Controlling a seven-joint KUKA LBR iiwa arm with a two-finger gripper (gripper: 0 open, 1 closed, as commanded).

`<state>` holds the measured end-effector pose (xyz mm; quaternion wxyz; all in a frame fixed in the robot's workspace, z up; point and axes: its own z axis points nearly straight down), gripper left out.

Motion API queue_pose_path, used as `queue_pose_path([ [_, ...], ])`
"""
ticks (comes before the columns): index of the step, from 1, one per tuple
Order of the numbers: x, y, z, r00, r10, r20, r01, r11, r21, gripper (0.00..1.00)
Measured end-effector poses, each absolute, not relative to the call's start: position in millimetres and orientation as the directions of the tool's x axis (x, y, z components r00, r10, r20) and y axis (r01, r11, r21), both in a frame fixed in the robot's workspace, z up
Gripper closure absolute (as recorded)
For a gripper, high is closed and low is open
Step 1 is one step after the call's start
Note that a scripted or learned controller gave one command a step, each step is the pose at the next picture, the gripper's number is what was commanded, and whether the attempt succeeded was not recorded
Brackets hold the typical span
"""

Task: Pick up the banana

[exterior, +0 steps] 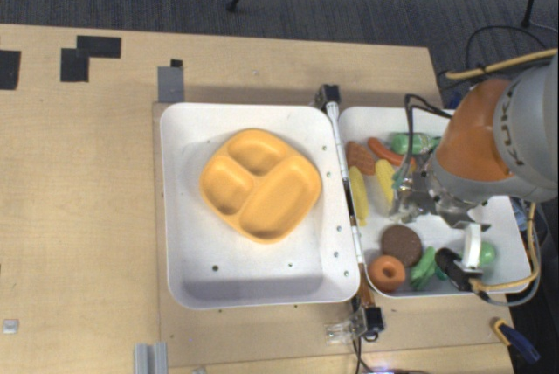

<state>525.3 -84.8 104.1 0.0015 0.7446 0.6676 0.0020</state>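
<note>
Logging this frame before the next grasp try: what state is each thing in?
yellow divided plate: upright in the left bin, nothing in its compartments
banana: lying in the right bin, beside the gripper, not lifted
corn cob: lying along the right bin's left wall
donut: lying flat
brown patty: lying flat
gripper: low in the right bin

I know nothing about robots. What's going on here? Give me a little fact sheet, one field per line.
Left bin: holds a yellow three-part plate
Right bin: toy food, with the arm above it
Banana: upper middle of right bin, beside the tool
Tool: low over the right bin; grip hidden
Other food: corn cob, donut, brown patty, carrot
Banana picked up: not evident
</note>
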Motion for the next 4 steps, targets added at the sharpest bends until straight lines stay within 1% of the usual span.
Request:
queue_pose_path([
  [1, 611.2, -29.6, 195.5, -0.060, 0.998, 0.000, 0.998, 0.060, 0.004, 1.00],
  [2, 610.7, -30.2, 194.8, -0.060, 0.998, 0.000, 0.998, 0.060, 0.003, 0.00],
  [3, 588.2, -40.5, 184.5, -0.652, 0.758, -0.002, 0.758, 0.652, 0.002, 0.00],
  [4, 578.3, 19.5, 184.7, -0.892, 0.453, -0.003, 0.453, 0.892, 0.003, 0.00],
])
